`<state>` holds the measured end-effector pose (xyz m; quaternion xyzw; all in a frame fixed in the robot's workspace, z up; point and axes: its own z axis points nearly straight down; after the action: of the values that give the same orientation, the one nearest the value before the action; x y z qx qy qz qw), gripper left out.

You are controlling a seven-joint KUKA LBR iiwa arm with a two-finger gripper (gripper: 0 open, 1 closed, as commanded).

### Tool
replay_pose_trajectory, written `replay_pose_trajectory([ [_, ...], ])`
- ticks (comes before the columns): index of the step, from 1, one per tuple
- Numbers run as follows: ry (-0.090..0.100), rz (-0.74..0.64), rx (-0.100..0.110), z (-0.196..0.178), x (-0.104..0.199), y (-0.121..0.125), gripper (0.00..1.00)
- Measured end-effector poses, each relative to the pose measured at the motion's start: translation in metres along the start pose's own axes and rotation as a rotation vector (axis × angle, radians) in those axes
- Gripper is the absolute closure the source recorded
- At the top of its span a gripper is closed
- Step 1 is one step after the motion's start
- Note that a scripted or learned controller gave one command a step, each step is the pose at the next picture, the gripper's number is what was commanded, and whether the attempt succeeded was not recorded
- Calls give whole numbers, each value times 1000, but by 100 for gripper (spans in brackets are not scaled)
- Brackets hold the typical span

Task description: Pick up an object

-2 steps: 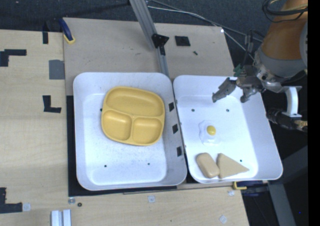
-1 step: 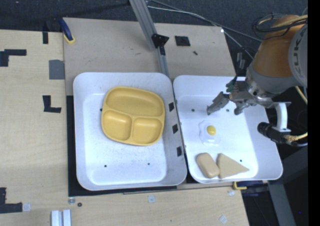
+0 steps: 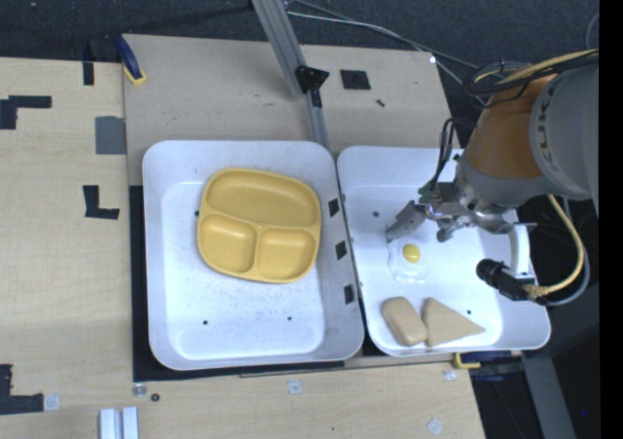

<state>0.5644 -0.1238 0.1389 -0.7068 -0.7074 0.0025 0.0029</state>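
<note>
In the right bin lie three food toys. A white fried egg with a yellow yolk rests near the middle. At the front are a tan bread roll and a tan triangular sandwich piece. My gripper hangs just above and behind the egg, reaching in from the right. Its fingers are open, one grey finger slanting down to the left, and nothing is between them.
The left bin holds a yellow divided plate. A metal pole rises behind the bins. A black cable connector and a yellow cable hang off the wrist over the right bin's right side.
</note>
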Motion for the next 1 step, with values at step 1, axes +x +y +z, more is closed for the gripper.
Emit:
replay_pose_trajectory([
  [1,-2,-1,-7,52,0,0,0],
])
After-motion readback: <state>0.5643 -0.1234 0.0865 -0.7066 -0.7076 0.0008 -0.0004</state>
